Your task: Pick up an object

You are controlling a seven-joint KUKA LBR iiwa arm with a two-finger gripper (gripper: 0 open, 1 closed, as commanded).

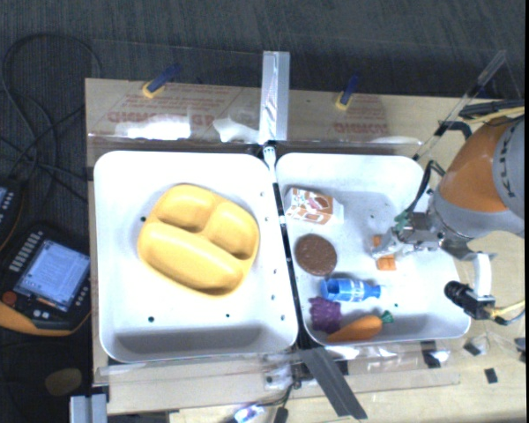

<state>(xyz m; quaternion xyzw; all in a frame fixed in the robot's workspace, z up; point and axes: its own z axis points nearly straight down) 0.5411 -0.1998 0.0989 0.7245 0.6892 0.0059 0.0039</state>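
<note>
2 white bins side by side on the bench, divider rail btwn them. Left bin (115, 236): 1 item, a big yellow loaf-like bread (198, 236), lumpy w/ three rounded lobes, lying about mid-bin. Right bin (353, 167): 6 items. 1 small carton (309, 206) w/ orange and white print, near the top left corner; 1 brown round disc (316, 254) just below it; 1 blue bottle (350, 289) w/ white label lying on its side, below the disc; 1 purple bunch (325, 310) (grapes, looks like) touching the bottle's underside; 1 orange carrot (358, 328) w/ green tip, lying along the bottom wall, touching the purple bunch; 1 small orange block (385, 262) right of the disc, apart from the rest.

1 arm, grey w/ orange band, reaching in over the right bin's right wall. Gripper (386, 241) sits low just above the orange block; whether it touches or grips it, can't tell, and its spread isn't readable from this angle either

Outside bins: 2 handheld screen units on the floor at far left, cables near them
</note>
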